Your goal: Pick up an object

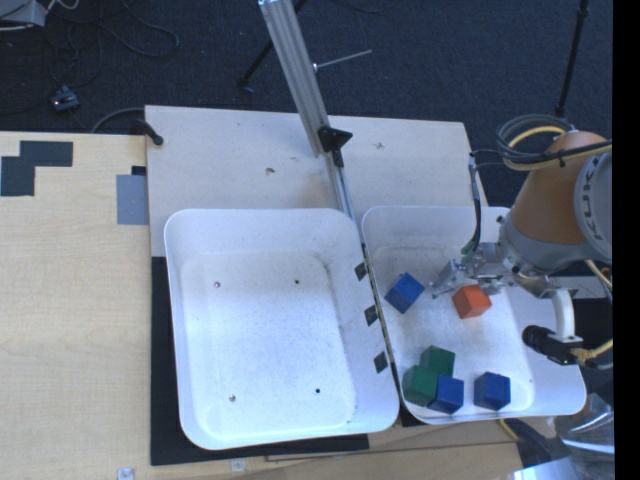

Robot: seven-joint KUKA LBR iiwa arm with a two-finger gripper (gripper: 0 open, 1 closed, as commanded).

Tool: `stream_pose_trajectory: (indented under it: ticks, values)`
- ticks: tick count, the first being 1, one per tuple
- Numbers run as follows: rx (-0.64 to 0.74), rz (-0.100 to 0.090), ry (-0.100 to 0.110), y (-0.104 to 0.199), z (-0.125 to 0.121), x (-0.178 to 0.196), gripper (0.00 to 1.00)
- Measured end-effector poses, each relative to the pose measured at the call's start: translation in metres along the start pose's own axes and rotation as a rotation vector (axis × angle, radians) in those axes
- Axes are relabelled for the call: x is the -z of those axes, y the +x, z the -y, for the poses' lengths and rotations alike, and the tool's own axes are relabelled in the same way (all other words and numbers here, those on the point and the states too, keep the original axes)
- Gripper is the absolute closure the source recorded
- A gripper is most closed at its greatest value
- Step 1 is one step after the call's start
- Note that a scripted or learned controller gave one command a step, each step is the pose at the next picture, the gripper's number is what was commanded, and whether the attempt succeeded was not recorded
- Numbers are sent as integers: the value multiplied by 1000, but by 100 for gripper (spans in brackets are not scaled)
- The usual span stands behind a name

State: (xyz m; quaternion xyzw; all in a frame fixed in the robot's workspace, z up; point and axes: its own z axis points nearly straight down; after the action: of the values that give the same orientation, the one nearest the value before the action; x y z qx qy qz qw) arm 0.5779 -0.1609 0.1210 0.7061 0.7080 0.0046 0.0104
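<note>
Camera view shows the claw beside the small orange block; I cannot tell its opening or hold. Misaligned, it may nudge the block away.

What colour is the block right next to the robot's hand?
Orange. The block sits in the right bin, beside the hand, seen in the camera view.

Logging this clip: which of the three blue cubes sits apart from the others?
The blue cube near the right bin's left wall, left of the claw; the others lie along the front edge.
</note>
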Motion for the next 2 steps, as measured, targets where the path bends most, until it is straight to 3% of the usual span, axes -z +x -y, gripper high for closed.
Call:
stream_pose_trajectory:
  ticks: [1, 2]
  values:
    - [-1, -4, 14, -6, 10, -13, 0]
    - [-7, -9, 24, -6, 14, -8, 100]
